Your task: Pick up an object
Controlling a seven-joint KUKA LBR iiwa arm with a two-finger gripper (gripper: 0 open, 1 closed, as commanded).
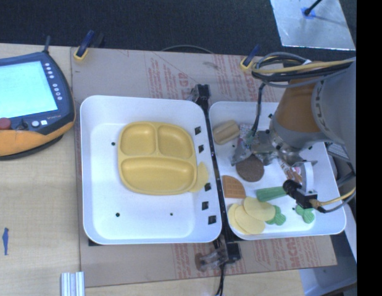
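The gripper [251,155] hangs low in the right bin [329,228], its metal head crowded with cables, and whether it is released or clenched I cannot tell; nothing is seen gripped in it. Directly beneath and touching its tip in this view lies a flat brown disc [250,171], round and matte, with no long axis to speak of. Just up and to the left of the gripper sits a tan block [226,132], smooth with rounded corners, its long side running across the bin with a slight tilt. Below the gripper an orange-brown wedge [233,187] lies flat, and beyond it a pale yellow scalloped piece [252,215] rests near the bin's lower rim. A green stick [271,193] lies to the lower right of the gripper, its long axis across the bin, its right end passing under the wrist hardware. The pieces crowd together, leaving little bare floor around the gripper. Far to the gripper's left, past the divider, the left bin [99,209] holds a glossy yellow compartment tray [157,158], with wide white floor around it
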